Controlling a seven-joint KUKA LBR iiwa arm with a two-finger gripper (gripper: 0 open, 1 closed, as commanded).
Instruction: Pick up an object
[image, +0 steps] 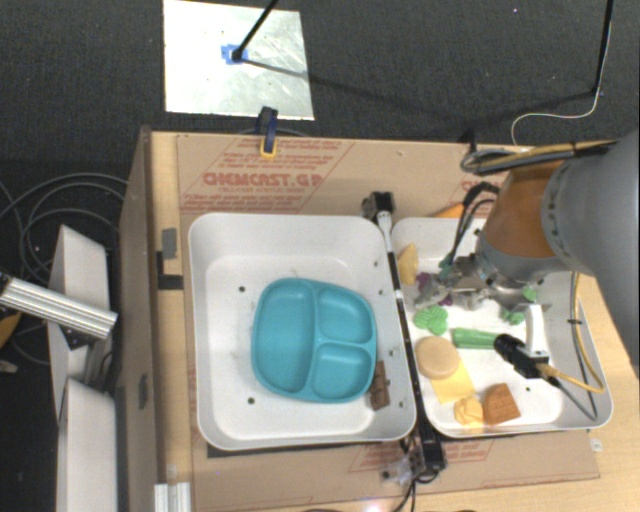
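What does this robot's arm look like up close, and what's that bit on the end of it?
The arm is a thick, rounded grey tube with a wide orange band above the wrist. Thin dark cables loop along the orange part. Below it sits a grey metal collar, and the tool at the end is a small cluster of dark and silvery parts, too cluttered to make out in detail.

The left bin holds a blue divided plate — a small brown piece lies at its right edge. Both bins sit on a cardboard sheet; behind it, a shiny foil square.
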